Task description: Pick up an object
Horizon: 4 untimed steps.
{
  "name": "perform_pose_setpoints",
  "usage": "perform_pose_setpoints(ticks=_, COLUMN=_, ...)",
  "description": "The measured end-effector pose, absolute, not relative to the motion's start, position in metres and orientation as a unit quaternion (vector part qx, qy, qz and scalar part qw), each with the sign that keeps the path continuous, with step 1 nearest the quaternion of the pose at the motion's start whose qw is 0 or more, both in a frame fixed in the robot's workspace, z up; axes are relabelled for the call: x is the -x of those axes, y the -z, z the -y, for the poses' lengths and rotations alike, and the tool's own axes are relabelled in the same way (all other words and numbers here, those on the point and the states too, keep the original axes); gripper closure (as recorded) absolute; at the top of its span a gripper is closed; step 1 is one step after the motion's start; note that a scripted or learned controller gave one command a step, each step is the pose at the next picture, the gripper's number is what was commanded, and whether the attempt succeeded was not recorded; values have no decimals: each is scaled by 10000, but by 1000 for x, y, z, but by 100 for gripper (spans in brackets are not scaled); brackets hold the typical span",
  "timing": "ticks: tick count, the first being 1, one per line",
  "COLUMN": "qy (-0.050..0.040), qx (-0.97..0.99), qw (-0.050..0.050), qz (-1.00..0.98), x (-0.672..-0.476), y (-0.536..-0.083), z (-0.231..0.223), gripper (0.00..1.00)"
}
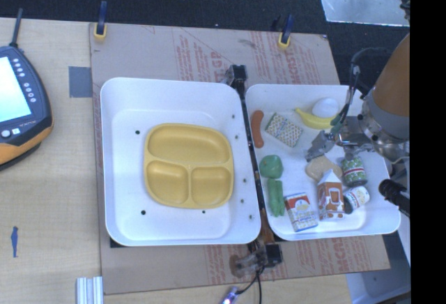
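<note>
My gripper (pixel 319 148) hangs low in the right bin (pixel 376 226), just above a beige chunk (pixel 319 169) and right of a patterned flat block (pixel 283 130). The grey arm with its orange band (pixel 394 90) comes in from the right. Around it lie a banana (pixel 311 119), a white ball (pixel 325 108), a red sausage (pixel 257 128), a green round piece (pixel 271 165), a green stick-shaped vegetable (pixel 276 196), two small cartons (pixel 300 211) (pixel 329 199) and two small cans (pixel 354 171) (pixel 357 196). Nothing is lifted.
The left bin (pixel 125 156) holds a yellow divided plate (pixel 189 164). A control pendant (pixel 17 104) lies at the bench's left edge. Clamps (pixel 102 29) (pixel 284 38) hold the cardboard at the back. A black bracket (pixel 237 74) sits between the bins.
</note>
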State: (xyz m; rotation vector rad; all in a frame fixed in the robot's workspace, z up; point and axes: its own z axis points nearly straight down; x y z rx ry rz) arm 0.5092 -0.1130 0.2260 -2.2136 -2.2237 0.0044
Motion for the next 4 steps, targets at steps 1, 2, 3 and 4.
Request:
perform_pose_setpoints(ticks=1, qy=0, qx=7045, qw=16, qz=7097, x=-537, y=-111, z=179, gripper=0)
perform_pose_setpoints(ticks=2, qy=-19, qx=7044, qw=11, qz=7098, x=-580, y=-91, z=142, gripper=0)
perform_pose_setpoints(ticks=3, qy=-13, qx=7060, qw=3, qz=7082, x=-653, y=-110, z=174, gripper=0)
perform_pose_setpoints(ticks=4, qy=11, qx=7058, qw=-40, qz=7084, x=-594, y=-96, z=130, gripper=0)
